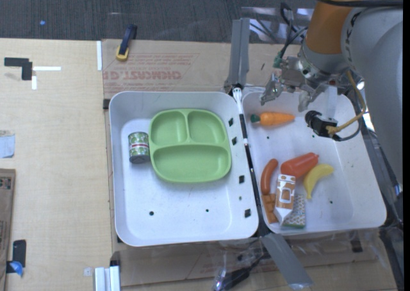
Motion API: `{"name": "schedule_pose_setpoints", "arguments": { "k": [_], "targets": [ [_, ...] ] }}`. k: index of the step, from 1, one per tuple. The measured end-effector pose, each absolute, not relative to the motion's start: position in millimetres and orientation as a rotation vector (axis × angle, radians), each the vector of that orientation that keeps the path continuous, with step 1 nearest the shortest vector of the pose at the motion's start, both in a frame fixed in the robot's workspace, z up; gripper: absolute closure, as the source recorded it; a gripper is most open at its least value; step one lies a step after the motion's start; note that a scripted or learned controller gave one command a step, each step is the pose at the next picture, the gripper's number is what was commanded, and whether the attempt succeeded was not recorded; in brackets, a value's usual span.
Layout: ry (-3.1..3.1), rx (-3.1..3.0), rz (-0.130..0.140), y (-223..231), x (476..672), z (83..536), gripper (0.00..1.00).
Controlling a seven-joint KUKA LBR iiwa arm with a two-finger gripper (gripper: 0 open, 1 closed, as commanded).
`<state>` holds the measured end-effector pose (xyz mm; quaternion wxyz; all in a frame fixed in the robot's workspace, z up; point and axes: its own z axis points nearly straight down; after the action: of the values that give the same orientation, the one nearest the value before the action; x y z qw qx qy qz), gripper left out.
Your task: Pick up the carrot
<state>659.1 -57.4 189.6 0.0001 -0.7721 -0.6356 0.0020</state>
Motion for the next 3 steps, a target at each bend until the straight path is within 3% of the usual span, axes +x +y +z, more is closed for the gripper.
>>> {"name": "schedule_pose_setpoints", "arguments": {
  "k": [1, 2, 3],
  "targets": [
    [-2.047, -2.382, 0.004, -104.3, 647.7, 90.1, 0.0],
    [-2.048, -2.381, 0.008, -105.3, 647.8, 97.7, 1.0],
    [-1.81, -2.565, 0.006, -97.3, 644.6, 89.9, 1.0]
  ]
}}
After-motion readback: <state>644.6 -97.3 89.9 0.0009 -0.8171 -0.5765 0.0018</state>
